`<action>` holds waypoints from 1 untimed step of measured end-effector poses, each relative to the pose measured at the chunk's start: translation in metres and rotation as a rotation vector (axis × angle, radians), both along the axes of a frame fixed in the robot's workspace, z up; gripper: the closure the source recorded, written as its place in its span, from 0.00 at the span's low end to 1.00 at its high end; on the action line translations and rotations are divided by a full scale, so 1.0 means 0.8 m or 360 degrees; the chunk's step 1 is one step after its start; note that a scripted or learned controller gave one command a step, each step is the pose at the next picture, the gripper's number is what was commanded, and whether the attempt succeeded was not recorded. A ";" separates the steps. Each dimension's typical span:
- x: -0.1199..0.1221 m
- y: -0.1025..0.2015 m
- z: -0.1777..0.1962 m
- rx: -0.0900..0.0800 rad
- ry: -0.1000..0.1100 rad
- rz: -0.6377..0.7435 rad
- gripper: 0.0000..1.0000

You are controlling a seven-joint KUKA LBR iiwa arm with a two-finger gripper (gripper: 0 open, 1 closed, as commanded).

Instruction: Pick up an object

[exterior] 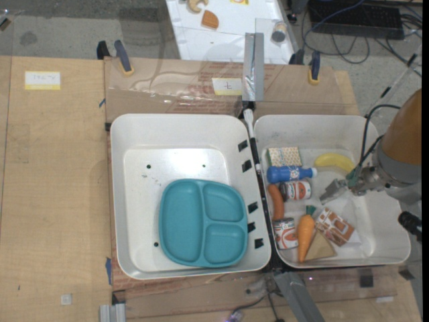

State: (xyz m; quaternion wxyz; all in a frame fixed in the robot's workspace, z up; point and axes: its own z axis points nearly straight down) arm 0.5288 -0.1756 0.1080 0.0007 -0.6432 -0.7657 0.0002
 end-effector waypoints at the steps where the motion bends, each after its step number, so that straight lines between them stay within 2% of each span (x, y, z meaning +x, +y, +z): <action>1: 0.134 -0.010 -0.020 0.0006 0.0011 0.0157 0.00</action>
